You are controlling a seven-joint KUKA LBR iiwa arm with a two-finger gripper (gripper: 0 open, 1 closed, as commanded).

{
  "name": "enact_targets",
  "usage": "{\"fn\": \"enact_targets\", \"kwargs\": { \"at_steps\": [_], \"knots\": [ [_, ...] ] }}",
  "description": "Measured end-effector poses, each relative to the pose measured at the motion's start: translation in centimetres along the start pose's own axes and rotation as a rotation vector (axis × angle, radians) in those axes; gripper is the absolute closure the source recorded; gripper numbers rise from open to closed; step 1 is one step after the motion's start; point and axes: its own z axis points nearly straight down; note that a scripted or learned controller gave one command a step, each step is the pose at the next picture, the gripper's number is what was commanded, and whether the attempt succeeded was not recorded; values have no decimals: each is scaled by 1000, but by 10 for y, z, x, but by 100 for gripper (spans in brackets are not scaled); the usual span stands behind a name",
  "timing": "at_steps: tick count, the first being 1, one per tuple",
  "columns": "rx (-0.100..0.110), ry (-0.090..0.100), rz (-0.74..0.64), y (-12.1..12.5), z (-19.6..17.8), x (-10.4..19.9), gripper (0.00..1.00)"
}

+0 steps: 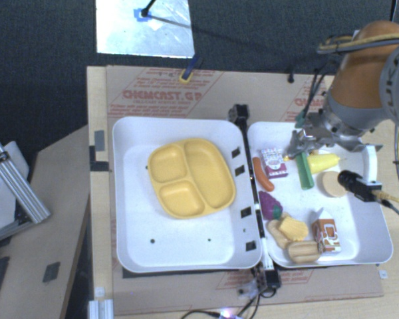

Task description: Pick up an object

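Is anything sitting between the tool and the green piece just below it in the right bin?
Nothing visible does. The tool hangs right at the upper end of the green piece; a yellow piece lies close beside it.

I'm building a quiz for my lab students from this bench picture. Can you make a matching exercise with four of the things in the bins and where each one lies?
Things:
1. yellow divided tray
2. green stick
3. purple piece
4. small red carton

Places:
A. right bin, near corner, beside a bread roll
B. left bin, lying alone
C. right bin, far end, just below the gripper
D. right bin, by the divider, below the red sausage

Pairs: 1-B, 2-C, 3-D, 4-A
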Motion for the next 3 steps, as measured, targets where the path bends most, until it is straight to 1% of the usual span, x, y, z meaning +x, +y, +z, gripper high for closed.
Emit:
{"fn": "enact_targets", "kwargs": {
  "at_steps": [1, 2, 3],
  "knots": [
    [2, 1, -1, -10, 4, 63, 100],
    [1, -1, 2, -14, 15, 80, 100],
    [-1, -2, 8, -11, -2, 67, 100]
  ]
}}
